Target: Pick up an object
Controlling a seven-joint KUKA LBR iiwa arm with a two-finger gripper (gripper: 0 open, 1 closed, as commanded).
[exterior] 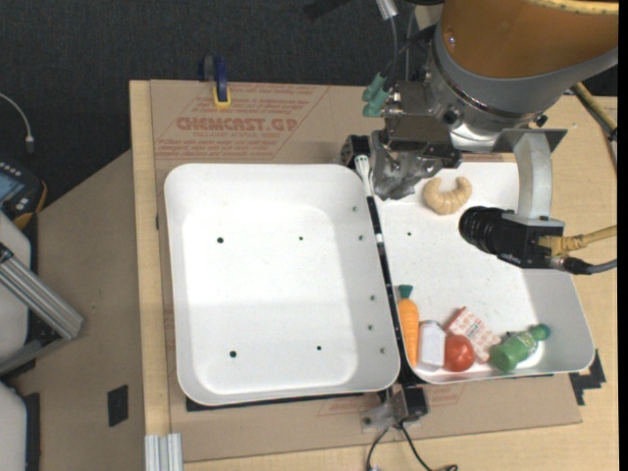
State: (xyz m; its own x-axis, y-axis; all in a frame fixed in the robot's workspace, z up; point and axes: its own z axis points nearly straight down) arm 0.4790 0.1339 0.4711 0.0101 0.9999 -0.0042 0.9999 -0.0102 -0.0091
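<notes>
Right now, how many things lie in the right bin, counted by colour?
Orange: 1, the carrot
Red: 1, the tomato
Green: 1, the bottle
Beige: 1, the croissant
Red and white: 1, the packet
Total: 5

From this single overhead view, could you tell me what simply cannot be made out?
- Gripper: its fingertips blur into dark shadow at the right bin's far corner, so their state is unclear.
- Croissant: its near-gripper end merges with that shadow; contact is uncertain.
- Arm: cut off by the top edge.
- Small packet beside the tomato: print too small to read.
</notes>
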